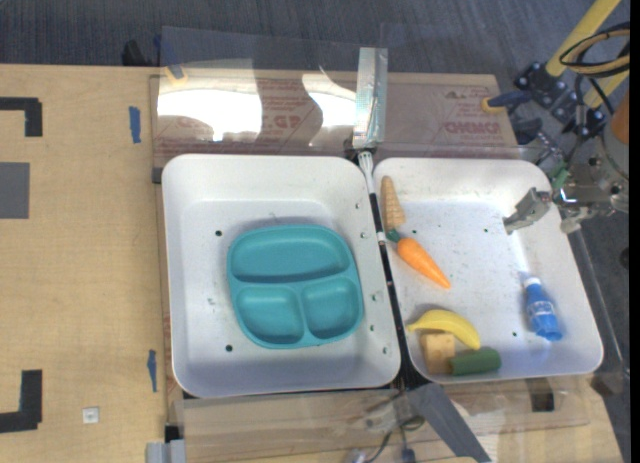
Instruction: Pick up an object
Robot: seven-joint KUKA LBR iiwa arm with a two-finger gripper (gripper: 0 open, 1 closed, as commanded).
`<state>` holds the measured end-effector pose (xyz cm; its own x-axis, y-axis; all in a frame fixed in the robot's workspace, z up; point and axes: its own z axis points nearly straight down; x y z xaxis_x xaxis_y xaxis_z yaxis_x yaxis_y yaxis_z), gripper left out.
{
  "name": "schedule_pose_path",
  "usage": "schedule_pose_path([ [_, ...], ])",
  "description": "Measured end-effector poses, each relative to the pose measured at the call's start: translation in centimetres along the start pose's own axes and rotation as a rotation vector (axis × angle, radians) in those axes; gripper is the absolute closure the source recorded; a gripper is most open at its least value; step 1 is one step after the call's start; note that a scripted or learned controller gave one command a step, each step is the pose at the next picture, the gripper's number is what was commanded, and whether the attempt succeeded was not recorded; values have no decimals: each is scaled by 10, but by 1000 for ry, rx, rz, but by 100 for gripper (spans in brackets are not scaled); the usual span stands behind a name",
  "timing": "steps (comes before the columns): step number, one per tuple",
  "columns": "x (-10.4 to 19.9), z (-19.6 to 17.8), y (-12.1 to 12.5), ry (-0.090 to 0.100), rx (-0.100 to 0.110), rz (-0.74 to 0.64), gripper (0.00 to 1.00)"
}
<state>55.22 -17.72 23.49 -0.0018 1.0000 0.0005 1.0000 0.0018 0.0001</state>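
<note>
**Gripper at the right bin's far rim, toys well to its left**

Farthest left of the gripper, the left bin holds a teal divided plate, lying flat with its three compartments facing up; between the two bins runs the shared wall, and just past it, still well left of the gripper, an ice-cream cone lies along the right bin's left side; just below the cone an orange carrot points down and toward the gripper's side; lower again, at the bin's near edge, a yellow banana curves over a tan block and a green cylinder, the three touching or nearly so; closer to the gripper, almost straight below it, a blue bottle with a white cap lies apart from the rest; the gripper itself hangs over the bin's upper right corner, nothing between its fingers, and whether they are spread or pressed together cannot be told from here.
</note>
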Motion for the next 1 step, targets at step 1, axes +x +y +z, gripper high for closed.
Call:
schedule_pose_path([
  [1, 74, 100, -42, 2, 8, -22, 0],
])
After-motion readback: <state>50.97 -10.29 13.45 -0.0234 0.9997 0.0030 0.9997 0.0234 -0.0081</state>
